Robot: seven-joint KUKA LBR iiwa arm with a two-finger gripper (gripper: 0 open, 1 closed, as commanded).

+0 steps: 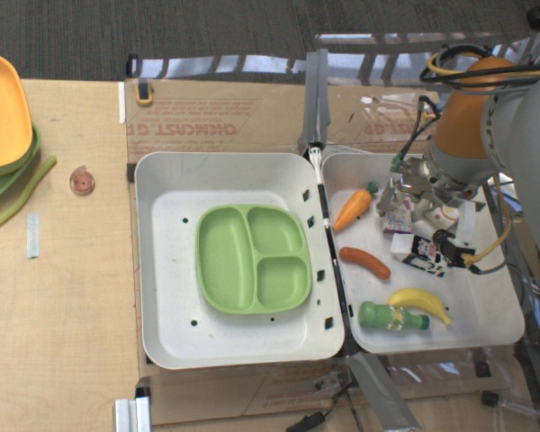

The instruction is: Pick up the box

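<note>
The box, a small carton with a busy printed face, sits in the right bin, toward its far side, just right of the toy carrot. I see the gripper right over it, the wrist hardware crowding the box's right edge. Whether the pincer is wide, narrow or closed on anything, I cannot tell: cabling and wrist block that part.

A white-and-black card-like item lies just below the gripper; hard to identify.

My read: the step in hand is the descent or closing phase of the grasp, not the lift. No evidence of a secure hold.

Next move calls for confirming a grip across the box, then a straight vertical lift, keeping clear of the carrot.

Other contents of that bin: red sausage, banana, green bottle. The left bin holds a green divided plate.
</note>
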